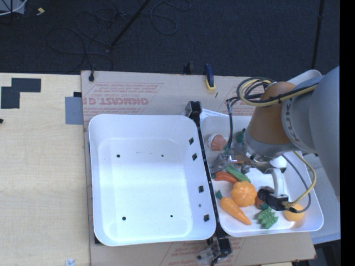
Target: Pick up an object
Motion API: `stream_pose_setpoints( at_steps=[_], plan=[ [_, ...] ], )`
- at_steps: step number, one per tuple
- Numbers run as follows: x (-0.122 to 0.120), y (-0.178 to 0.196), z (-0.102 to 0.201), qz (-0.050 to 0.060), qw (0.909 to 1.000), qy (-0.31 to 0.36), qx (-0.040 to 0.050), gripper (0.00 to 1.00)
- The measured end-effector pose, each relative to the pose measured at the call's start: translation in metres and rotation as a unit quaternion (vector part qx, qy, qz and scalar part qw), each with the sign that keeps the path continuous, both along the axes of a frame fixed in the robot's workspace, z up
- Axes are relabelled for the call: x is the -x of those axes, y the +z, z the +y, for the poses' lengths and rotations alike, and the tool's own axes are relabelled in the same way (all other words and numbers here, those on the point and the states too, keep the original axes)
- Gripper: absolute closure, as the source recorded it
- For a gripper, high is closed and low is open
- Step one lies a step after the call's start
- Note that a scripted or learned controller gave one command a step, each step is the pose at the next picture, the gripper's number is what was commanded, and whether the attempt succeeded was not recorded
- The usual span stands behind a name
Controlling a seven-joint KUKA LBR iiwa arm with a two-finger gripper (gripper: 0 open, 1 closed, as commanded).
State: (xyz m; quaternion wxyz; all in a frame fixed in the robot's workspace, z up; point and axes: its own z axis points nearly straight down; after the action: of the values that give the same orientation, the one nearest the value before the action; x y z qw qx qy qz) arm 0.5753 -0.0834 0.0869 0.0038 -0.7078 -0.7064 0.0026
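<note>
We see the light wooden table [39, 176] spreading far to the left of the pincer, with a sheet of brown cardboard [138, 93] laid on it under both bins. Next in size is the grey arm with its orange band [277, 121], which comes in from the right and bends down over the right-hand bin. The wide, shallow white plastic bin on the left [105, 148] lies just left of the pincer, across the black clips that join the two bins. The smaller white plastic bin on the right [313, 218] sits directly beneath the pincer and carries all the toys.

The pincer [228, 160] points down and to the left near that bin's middle, low among the toys; the wrist hides its tips, so we cannot tell how far apart they stand or whether anything is between them.

Just below the pincer lies a round orange plastic pumpkin [244, 193], with a long orange plastic carrot [235, 210] beneath and slightly left of it. A green plastic pod [238, 174] lies close under the pincer, beside a red piece [224, 176]. Up and left of the pincer sits a small pink rounded toy [217, 142]. Well to its lower right are a green leafy toy [267, 217] and a small yellow-orange fruit [294, 214].
</note>
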Motion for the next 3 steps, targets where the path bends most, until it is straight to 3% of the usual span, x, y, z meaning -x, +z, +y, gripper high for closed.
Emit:
stream_pose_setpoints(
  at_steps=[1,2,3],
  plan=[
    [-0.003,0.01,-0.002,-0.001,1.0,-0.002,0.0002,1.0],
    [-0.073,0.107,0.056,-0.011,0.9999,0.004,0.0001,1.0],
    [-0.07,0.222,0.109,-0.01,0.9999,0.004,-0.0004,1.0]
  ],
)
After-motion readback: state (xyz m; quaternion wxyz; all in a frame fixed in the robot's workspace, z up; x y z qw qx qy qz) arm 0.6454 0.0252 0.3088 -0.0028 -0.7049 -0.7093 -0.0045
